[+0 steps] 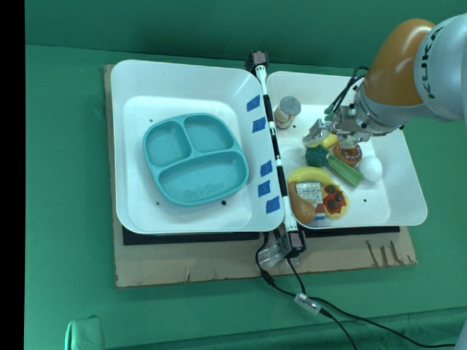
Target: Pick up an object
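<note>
Toy food lies heaped in the right bin (408, 195), toward its left wall and middle: a green vegetable piece (332, 162), a banana (310, 175), a pizza slice (334, 200), a white egg (371, 168) just beside them, and a small capped jar (287, 111) nearer the far-left corner. The left bin (131, 122) carries a teal divided plate (195, 159). The claw (337, 138) hangs low over the heap, directly above the green piece and a small orange-yellow item that I cannot identify. I judge this to be the descent or the closing step of a grasp; nothing is plainly lifted. Whether the claw is wide, narrow, or gripping something I cannot tell, since its tips merge with the clutter beneath. The next move calls for a firm closure on a single item, then a straight lift clear of the neighbours, because the pieces touch and could drag along. The arm's wrist hides part of the bin's far side, and the arm itself is cut off at the right edge.
</note>
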Controlling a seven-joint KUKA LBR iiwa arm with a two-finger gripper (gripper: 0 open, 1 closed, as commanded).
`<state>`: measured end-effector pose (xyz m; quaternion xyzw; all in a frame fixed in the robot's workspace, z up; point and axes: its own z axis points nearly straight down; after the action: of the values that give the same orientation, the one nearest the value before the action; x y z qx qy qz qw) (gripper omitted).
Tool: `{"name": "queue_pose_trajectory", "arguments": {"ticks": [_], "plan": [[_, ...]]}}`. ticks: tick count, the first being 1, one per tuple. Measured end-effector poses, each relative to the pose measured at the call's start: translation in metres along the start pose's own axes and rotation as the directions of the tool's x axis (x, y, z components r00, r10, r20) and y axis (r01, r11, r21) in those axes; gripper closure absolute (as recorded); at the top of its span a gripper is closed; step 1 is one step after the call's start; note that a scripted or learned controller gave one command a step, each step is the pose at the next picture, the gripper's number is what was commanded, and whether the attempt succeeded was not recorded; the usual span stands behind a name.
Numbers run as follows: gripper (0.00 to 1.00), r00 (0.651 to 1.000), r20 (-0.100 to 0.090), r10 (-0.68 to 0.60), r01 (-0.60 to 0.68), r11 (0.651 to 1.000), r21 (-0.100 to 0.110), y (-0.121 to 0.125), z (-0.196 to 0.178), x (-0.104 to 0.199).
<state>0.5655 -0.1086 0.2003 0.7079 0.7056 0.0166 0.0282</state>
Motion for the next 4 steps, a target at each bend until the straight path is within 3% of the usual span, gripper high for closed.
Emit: {"name": "queue_pose_trajectory", "arguments": {"ticks": [1, 2, 3, 4], "plan": [[0.00, 1.000, 0.003, 0.003, -0.003, 1.000, 0.003, -0.071, -0.003, -0.007], [0.00, 1.000, -0.001, 0.002, -0.002, 1.000, 0.017, 0.009, 0.003, -0.023], [0.00, 1.000, 0.002, 0.001, -0.001, 1.000, 0.012, -0.032, 0.001, -0.045], [1.00, 1.000, 0.012, 0.009, -0.009, 1.000, -0.005, -0.028, -0.015, -0.050]]}}
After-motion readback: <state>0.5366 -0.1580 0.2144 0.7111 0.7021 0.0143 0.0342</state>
